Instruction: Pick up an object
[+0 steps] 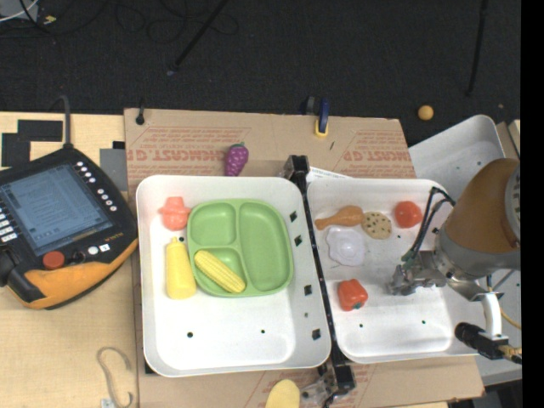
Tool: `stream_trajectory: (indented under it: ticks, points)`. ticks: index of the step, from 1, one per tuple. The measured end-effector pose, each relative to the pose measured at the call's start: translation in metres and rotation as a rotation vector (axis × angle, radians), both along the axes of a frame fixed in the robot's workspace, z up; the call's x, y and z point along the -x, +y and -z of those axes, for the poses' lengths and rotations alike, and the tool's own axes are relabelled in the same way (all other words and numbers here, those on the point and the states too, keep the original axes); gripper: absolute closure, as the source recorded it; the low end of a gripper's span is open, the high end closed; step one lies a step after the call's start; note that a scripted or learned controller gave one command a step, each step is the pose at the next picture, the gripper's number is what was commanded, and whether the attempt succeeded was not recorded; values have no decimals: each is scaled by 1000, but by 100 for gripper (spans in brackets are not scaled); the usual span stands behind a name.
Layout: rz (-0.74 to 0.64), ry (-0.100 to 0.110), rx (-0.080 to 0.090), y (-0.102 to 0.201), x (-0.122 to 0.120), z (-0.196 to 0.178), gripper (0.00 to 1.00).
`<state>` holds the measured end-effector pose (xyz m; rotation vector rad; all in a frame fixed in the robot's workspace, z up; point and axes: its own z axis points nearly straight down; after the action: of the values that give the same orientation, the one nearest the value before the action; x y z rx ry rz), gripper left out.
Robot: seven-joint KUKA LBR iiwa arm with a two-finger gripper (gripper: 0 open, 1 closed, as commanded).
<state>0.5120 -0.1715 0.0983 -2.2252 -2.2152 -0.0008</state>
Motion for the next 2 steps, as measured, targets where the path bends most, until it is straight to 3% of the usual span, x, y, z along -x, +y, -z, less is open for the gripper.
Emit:
stream_trajectory:
  ticks: [2]
  points:
    - [-4, -3, 2, 2, -8, -86, 100]
